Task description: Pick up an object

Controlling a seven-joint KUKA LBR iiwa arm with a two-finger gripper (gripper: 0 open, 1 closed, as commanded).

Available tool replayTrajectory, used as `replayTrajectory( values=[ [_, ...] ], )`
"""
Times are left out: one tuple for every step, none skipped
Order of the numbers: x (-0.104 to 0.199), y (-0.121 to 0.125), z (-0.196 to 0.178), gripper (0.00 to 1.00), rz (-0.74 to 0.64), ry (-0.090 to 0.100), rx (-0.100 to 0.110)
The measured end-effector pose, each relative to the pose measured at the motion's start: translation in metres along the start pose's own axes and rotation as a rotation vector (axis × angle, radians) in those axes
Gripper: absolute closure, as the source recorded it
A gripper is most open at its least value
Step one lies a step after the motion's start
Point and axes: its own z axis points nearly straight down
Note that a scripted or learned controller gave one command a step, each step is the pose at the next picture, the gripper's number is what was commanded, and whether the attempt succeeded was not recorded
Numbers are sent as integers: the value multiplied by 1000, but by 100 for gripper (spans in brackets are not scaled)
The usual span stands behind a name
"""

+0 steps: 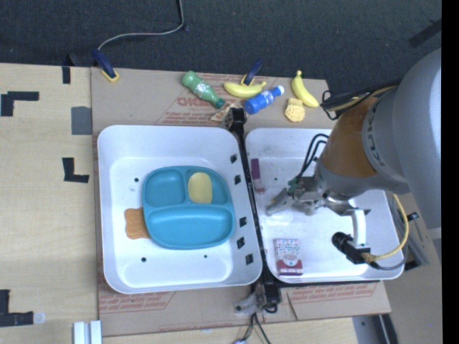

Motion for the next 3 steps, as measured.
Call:
replayTrajectory(
  values=[
    [-7, 43, 0, 0, 0, -1, -1],
    [-8, 94, 1, 0, -1, -1, 0],
    [-8, 94, -9, 100, -1, -4, 0]
  ],
)
